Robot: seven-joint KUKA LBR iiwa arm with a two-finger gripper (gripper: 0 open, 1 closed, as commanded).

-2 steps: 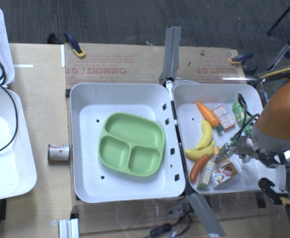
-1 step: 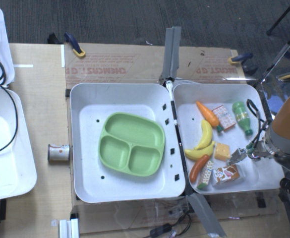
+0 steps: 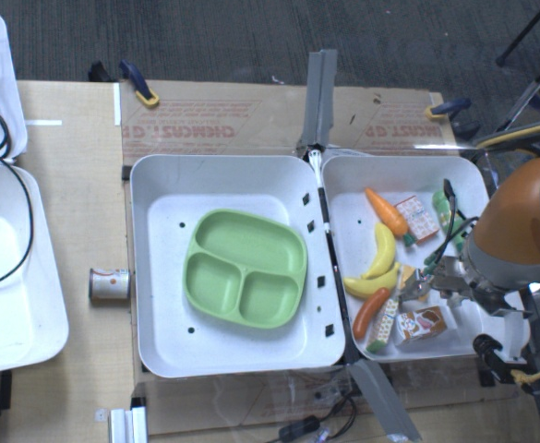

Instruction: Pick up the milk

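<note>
The milk [image 3: 423, 322], a small carton, lies in the right bin [image 3: 343, 201] near its front. The end effector [image 3: 425, 281] hovers just above it; its grip state cannot be told.

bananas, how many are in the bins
2, both in the right bin: one upright banana below the carrot, and a second banana lying just under it. More could hide under the arm.
</note>
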